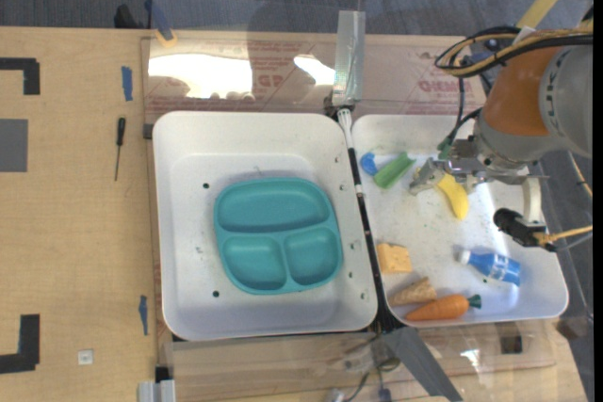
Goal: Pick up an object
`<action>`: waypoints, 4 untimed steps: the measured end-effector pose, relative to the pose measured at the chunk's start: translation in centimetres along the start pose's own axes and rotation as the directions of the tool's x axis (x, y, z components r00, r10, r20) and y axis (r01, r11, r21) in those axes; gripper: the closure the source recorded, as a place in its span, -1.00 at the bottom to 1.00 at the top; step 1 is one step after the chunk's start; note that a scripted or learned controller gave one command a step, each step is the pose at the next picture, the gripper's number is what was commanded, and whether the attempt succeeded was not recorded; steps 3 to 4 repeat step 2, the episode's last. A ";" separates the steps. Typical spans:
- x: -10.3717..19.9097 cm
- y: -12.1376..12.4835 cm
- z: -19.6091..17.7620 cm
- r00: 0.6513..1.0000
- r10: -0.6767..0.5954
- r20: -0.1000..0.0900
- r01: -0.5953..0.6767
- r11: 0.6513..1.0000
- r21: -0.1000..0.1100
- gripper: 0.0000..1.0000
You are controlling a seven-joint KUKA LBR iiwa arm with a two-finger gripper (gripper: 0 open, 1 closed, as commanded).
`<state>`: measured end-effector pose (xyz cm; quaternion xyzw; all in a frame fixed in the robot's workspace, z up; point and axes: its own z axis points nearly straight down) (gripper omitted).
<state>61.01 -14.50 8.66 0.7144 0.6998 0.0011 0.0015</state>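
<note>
My gripper (429, 177) hangs low over the right white bin (542, 297), in its upper middle part. The grey arm with its orange band (516, 99) reaches in from the right. A yellow banana-shaped piece (457, 200) lies just right of and below the gripper, close to it or touching it. A green piece (396, 169) and a small blue piece (368, 163) lie just to its left. Further toward the front lie a yellow sponge-like block (394, 257), a brown bread-like piece (412, 290), an orange carrot (443, 307) and a blue and white bottle (492, 265).
The left white bin (179, 202) holds a teal divided plate (278, 233). A raised rim (360, 202) separates the two bins. A clear upright panel with a metal post (350, 56) stands behind them. Cables (471, 52) trail from the arm at the upper right.
</note>
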 end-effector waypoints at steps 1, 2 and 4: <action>-0.1 0.2 -1.3 1.000 0.002 0.002 -0.002 1.000 -0.007 1.00; 3.9 1.5 -6.7 0.986 -0.169 0.001 0.169 0.986 -0.003 1.00; 3.9 1.5 -6.7 0.986 -0.169 0.001 0.169 0.986 -0.003 1.00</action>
